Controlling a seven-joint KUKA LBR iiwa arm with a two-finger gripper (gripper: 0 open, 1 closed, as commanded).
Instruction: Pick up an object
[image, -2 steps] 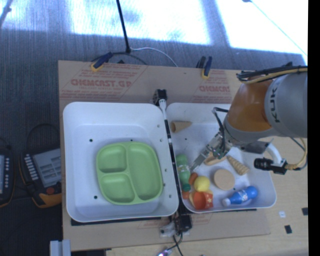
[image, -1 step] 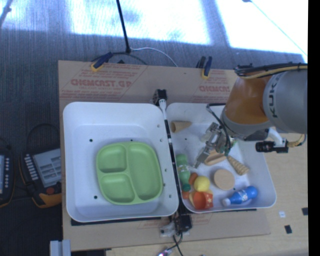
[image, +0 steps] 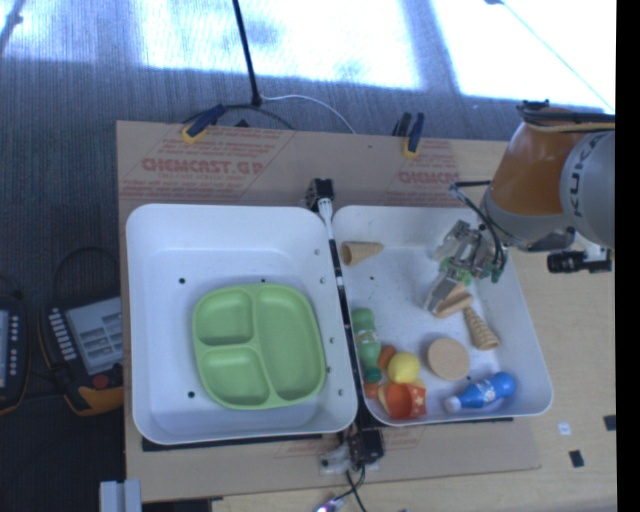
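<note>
My gripper (image: 447, 296) hangs low over the upper middle of the right bin (image: 530, 340), pointing down and to the left. A tan wedge-shaped piece (image: 459, 299) lies right at its tip, touching or nearly touching it. Other loose objects in that bin are an ice cream cone (image: 361, 252) at the top left, a second cone (image: 481, 329), a round tan disc (image: 447, 357), a blue bottle (image: 483, 392), a yellow ball (image: 404, 367), a red piece (image: 403, 401) and a green piece (image: 362, 324).
The left bin (image: 160, 300) holds a green divided plate (image: 260, 345). The grey arm with its orange band (image: 530, 170) comes in from the upper right. A black clamp (image: 320, 192) sits where the bins meet at the back.
</note>
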